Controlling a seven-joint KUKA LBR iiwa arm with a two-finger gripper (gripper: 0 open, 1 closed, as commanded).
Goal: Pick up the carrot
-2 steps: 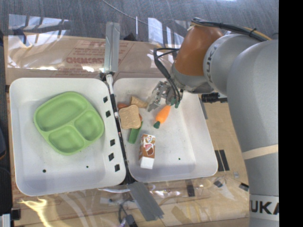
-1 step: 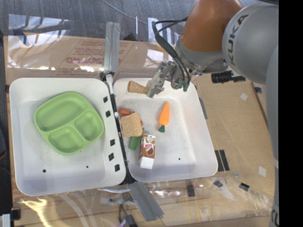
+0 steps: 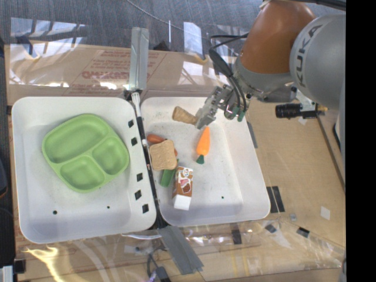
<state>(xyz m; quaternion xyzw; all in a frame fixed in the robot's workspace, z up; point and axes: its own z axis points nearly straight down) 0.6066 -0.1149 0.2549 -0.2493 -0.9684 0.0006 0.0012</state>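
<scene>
Carrot (image 3: 203, 143) lies just below the jaws.

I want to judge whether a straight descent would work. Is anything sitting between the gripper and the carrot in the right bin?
Nothing visible does. The grey two-finger gripper hangs just above the small orange carrot with a green tip, with bare floor of the shallow white right bin between them. The nearest thing, a tan bread-like piece, lies apart, to the gripper's image-left.
</scene>
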